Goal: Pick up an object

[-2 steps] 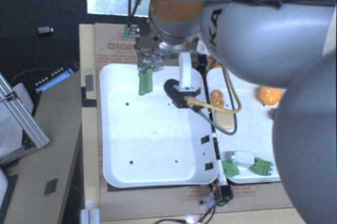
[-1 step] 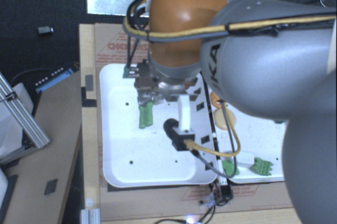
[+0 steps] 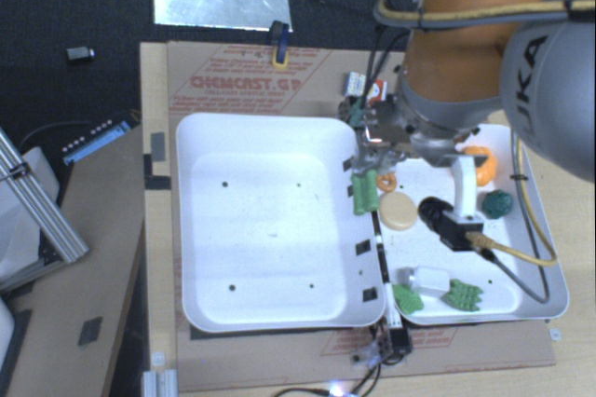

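From above, the gripper [image 3: 374, 146] hangs over the left edge of the right bin [image 3: 545, 291], by the wall next to the left bin [image 3: 261, 227]. I cannot tell if it is spread wide or pressed together, because the big arm hides it. The closest thing to grab looks like the green stick [image 3: 363, 192]. It sits just below the gripper in the picture, touching the wall, and its long side runs along that wall. It is bright green and thin. A tan round disc [image 3: 399, 211] lies just beside it.
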Robot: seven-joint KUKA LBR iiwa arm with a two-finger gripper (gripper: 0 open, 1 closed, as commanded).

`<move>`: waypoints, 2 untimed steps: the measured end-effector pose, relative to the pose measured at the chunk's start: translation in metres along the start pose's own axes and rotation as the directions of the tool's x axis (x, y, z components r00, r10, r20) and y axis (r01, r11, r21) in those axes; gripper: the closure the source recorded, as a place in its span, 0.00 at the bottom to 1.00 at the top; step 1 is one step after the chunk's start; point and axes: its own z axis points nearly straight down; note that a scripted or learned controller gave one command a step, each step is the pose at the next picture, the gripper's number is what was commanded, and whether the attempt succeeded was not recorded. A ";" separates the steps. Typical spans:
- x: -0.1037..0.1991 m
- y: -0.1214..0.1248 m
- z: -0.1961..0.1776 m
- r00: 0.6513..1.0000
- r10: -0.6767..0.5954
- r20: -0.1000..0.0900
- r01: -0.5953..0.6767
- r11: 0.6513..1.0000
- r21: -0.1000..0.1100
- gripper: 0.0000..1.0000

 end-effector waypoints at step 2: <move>-0.036 -0.041 -0.015 1.000 -0.019 -0.005 0.019 1.000 0.002 1.00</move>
